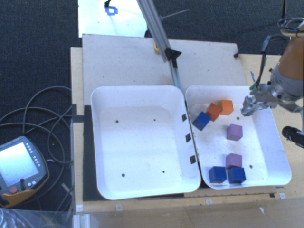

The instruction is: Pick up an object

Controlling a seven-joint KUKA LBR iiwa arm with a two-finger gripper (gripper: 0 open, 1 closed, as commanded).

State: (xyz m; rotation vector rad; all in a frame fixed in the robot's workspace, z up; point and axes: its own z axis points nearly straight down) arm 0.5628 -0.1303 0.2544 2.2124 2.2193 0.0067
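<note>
Two blue cubes (227,175) square to bin front, end effector (250,106) above right bin (280,151), grip state unclear

- No text, label, brand, number or sign can be read anywhere in the view.
- The handheld control pendant (19,172) on the floor off the tabletop's left edge has a lit screen, but it is washed out to a pale glow and no characters can be made out on it.
- The small dark tabs (188,137) along the seam between the two bins carry no legible marks.
- The coloured blocks (226,107) in the right bin show plain faces with no lettering.
</note>
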